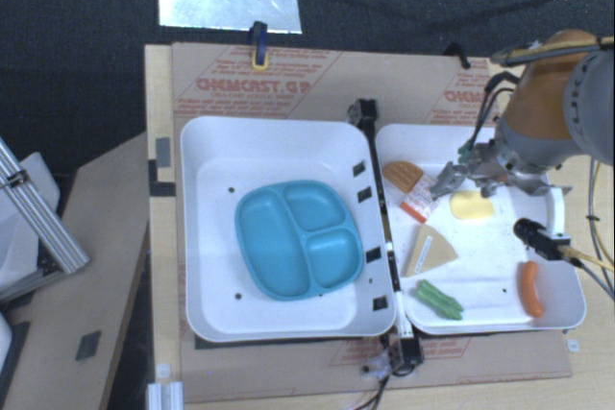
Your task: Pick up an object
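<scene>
End effector low in right bin, just beside red-white packet. Finger state: cannot tell. Nothing visibly held; pick not yet done.

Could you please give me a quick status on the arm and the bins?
Gripper low over right bin, beside red-and-white packet; nothing seen held. Bread, cheese wedge, green pod loose. Blue tray in left bin.

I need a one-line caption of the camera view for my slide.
Gripper hovers over right bin of toy food; blue divided plate lies in left bin.
</scene>
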`<state>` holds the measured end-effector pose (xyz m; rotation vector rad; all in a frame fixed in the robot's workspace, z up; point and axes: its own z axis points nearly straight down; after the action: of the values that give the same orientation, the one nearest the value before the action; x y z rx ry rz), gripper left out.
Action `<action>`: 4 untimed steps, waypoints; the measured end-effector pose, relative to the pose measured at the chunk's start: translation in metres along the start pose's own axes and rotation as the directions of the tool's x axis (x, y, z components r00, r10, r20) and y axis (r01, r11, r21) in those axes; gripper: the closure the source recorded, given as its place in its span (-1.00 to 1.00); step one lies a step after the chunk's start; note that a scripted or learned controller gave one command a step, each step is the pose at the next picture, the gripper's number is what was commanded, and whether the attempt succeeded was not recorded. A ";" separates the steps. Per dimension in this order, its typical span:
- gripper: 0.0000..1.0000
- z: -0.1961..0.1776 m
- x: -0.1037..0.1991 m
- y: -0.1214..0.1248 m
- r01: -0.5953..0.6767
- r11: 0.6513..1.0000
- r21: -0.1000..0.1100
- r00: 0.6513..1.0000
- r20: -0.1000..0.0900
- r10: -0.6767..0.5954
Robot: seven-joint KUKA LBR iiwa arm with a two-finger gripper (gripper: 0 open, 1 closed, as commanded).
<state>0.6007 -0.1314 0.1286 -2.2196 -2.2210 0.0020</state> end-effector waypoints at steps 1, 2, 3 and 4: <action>1.00 -0.013 0.000 0.002 0.000 1.000 -0.006 1.000 0.001 0.000; 1.00 -0.078 -0.001 0.007 0.004 1.000 -0.010 1.000 0.002 -0.004; 1.00 -0.124 0.003 0.012 0.005 1.000 -0.009 1.000 0.002 -0.005; 1.00 -0.144 0.003 0.013 0.004 1.000 -0.006 1.000 0.001 -0.004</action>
<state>0.6143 -0.1282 0.2728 -2.2185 -2.2295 -0.0040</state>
